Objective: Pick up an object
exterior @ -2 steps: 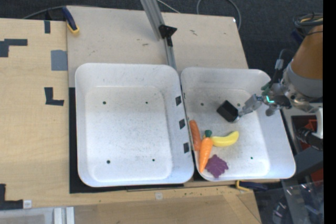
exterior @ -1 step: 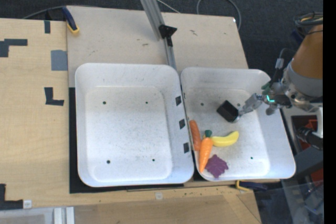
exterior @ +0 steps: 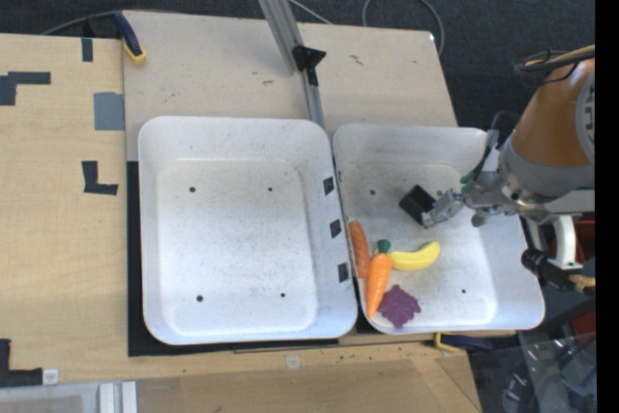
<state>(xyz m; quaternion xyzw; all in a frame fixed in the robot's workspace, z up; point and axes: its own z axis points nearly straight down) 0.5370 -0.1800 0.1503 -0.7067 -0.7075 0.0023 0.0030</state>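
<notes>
My hand [exterior: 426, 208] hangs low in the right shallow white bin [exterior: 503, 300], its tip at a small black block [exterior: 416, 200]; whether it pinches the block I cannot tell. The yellow plastic banana [exterior: 418, 256], two orange toy carrots [exterior: 377, 278] and purple lump [exterior: 398, 306] huddle near the front wall, awkward to reach, so the lone block seems the easier pick.

Grey arm [exterior: 542, 171] w/ orange band, silver wrist, black-tipped gripper [exterior: 422, 207].
</notes>
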